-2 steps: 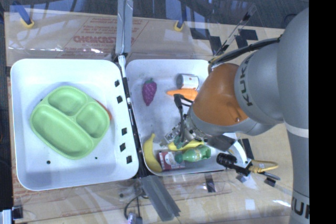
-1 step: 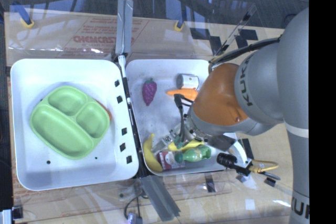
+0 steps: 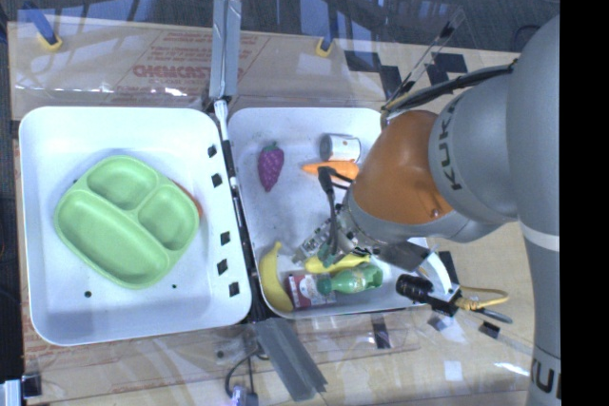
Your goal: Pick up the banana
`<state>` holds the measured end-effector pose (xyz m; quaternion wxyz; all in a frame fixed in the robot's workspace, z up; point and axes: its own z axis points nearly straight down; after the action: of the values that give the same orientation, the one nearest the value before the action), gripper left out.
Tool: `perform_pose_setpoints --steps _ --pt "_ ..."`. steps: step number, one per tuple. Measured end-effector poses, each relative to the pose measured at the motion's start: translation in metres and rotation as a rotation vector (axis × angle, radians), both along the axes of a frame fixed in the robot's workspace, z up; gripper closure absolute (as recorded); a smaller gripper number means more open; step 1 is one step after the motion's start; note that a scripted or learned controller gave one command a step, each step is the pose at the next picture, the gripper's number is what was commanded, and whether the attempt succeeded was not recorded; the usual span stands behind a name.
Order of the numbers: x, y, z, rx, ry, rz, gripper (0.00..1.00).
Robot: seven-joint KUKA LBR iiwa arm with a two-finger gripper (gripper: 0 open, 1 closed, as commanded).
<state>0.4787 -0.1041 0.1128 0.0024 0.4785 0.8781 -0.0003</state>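
Left of the divider [image 3: 225,100] you have the first bin [image 3: 38,233], with a green sectioned plate [image 3: 128,221] lying in it and nothing of the task. Just right of the divider, in the second bin [image 3: 295,124], the banana [image 3: 269,279] curves along the near left corner, lying flat on the bin floor, so by the look of it the pick is not yet done. Farther from the divider, the gripper [image 3: 335,247] hangs low beside the banana over a green bottle [image 3: 348,280]; you cannot tell how it is set. A purple berry [image 3: 271,165], a carrot [image 3: 328,170] and a small can [image 3: 341,146] sit toward the far side. Expect the bottle, touching the banana, to crowd the grasp.
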Motion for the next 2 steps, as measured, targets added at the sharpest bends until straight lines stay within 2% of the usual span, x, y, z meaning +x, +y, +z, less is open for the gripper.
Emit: perform_pose_setpoints --steps 1,2 --pt "0.0 0.0 0.0 0.0 0.0 0.0 0.0" --pt "-0.002 0.002 0.012 0.003 0.004 0.002 0.0"
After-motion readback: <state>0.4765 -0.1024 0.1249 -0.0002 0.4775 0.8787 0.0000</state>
